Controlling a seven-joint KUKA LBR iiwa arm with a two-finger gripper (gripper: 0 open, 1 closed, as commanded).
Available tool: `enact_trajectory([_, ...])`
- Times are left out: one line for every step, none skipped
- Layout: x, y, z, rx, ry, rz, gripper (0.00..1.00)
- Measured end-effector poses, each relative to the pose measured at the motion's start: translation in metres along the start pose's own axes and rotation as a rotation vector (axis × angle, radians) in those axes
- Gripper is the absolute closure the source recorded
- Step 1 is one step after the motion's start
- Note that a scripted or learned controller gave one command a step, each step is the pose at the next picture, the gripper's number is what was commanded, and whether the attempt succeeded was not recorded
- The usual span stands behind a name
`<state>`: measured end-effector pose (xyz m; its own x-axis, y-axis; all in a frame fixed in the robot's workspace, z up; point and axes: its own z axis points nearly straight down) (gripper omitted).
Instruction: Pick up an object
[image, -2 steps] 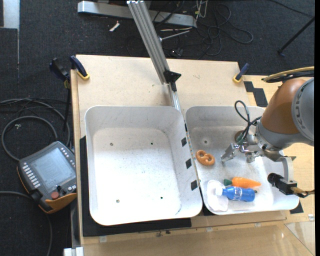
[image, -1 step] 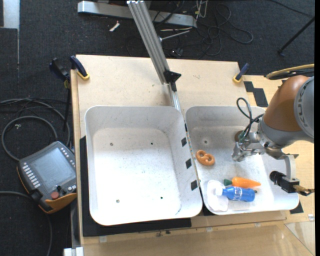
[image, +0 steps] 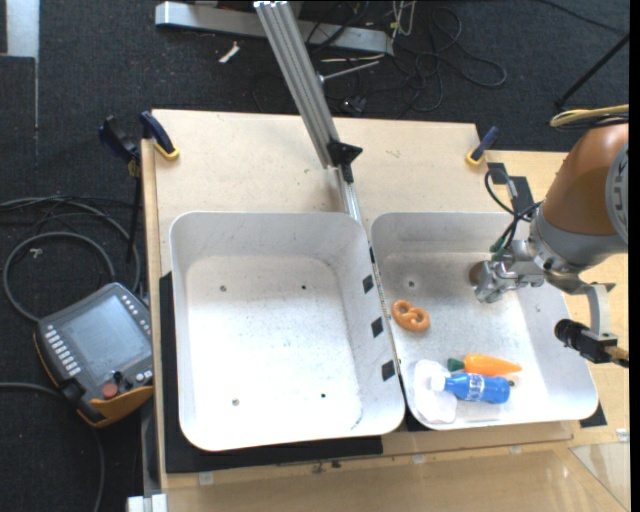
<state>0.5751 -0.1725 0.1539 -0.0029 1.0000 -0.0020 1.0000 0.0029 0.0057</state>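
Bottle (image: 479, 388), carrot (image: 492, 365) and white cup (image: 433, 393) lie at the right bin's (image: 560, 345) near edge, below my gripper (image: 487, 283). Nearest me is the pretzel (image: 410, 316), down-left, its long axis slanted. My gripper's state: I cannot tell.

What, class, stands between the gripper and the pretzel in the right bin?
Nothing visible. The gripper hovers over the right bin, and bare white floor separates it from the pretzel.
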Motion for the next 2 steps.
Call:
enact_trajectory([-0.001, 0.002, -0.064, -0.002, -0.001, 0.000, 1.00])
enact_trajectory([-0.007, 0.003, -0.109, -0.001, -0.001, 0.000, 1.00])
